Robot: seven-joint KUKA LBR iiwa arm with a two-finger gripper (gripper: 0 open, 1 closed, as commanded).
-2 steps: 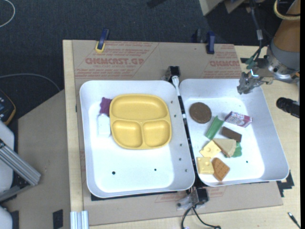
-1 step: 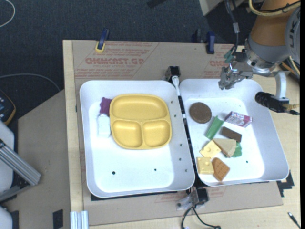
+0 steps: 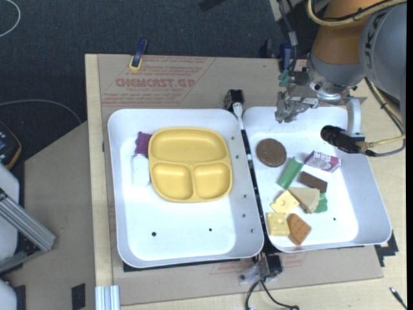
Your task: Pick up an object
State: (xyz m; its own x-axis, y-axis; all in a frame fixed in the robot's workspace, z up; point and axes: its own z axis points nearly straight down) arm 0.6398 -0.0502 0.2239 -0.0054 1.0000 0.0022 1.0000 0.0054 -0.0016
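Observation:
My gripper (image 3: 288, 113) hangs over the far left part of the right bin (image 3: 361, 199), its fingertips pointing down with nothing between them. Below it in that bin lie a round brown disc (image 3: 271, 152), a green bar (image 3: 290, 172), a small pink and white box (image 3: 322, 161), a brown block (image 3: 312, 181), a tan wedge (image 3: 304, 197), yellow cheese-like pieces (image 3: 282, 204) and a ridged orange cracker (image 3: 299, 228). The gripper is apart from all of them, a short way beyond the disc.
The left bin (image 3: 129, 225) holds a yellow three-compartment tray (image 3: 190, 163), with a white bottle (image 3: 140, 170) and a purple item (image 3: 142, 141) at its left side. A black cable connector (image 3: 339, 139) hangs over the right bin's far right.

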